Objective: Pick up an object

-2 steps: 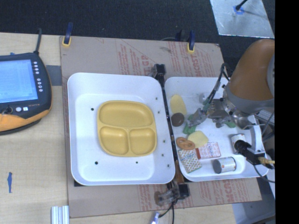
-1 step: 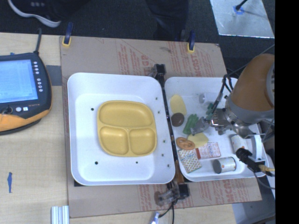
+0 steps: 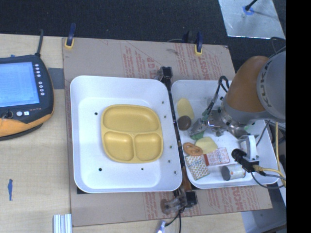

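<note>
Right bin (image 3: 262,178): pale yellow oblong object (image 3: 184,108), brown round end (image 3: 184,123).

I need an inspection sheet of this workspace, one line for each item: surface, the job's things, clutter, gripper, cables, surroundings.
Surface: brown cardboard sheet on a wooden bench, bearing the left bin and the right bin.
Job's things: in the right bin, a pale yellow oblong piece, a small brown round object, a yellow wedge, a round cookie-like item, a patterned packet, a red and white packet, a small white cylinder.
Clutter: yellow divided tray in the left bin.
Gripper: gripper low over the right bin.
Cables: yellow cable at the right bin's edge.
Surroundings: handheld control pendant at left; two clamps at the cardboard's far edge.
</note>
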Motion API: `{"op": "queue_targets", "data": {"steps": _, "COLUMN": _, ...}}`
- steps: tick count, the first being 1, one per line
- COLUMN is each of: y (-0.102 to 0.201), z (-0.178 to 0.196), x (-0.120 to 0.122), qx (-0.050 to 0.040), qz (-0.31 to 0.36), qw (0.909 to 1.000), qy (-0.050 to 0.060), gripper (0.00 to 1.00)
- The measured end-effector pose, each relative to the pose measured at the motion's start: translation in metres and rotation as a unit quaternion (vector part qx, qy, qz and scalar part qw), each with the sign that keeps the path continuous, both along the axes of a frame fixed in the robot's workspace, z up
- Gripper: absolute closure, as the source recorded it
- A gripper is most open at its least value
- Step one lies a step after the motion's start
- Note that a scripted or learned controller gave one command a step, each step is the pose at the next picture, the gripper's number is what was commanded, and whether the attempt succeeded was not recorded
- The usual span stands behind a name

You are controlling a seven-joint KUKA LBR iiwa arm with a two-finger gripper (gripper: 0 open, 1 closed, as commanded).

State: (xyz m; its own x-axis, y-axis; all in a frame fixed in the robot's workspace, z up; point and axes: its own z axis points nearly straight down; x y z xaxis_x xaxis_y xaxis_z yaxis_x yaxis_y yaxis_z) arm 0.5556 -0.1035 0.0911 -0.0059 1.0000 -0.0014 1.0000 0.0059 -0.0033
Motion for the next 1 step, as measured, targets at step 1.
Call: {"op": "queue_targets", "data": {"steps": 1, "y": 0.0067, "z": 0.0002, "x": -0.0599, "qx": 0.0007, "qz": 0.0, "qw": 1.0, "qy": 0.0, "gripper": 0.0}}
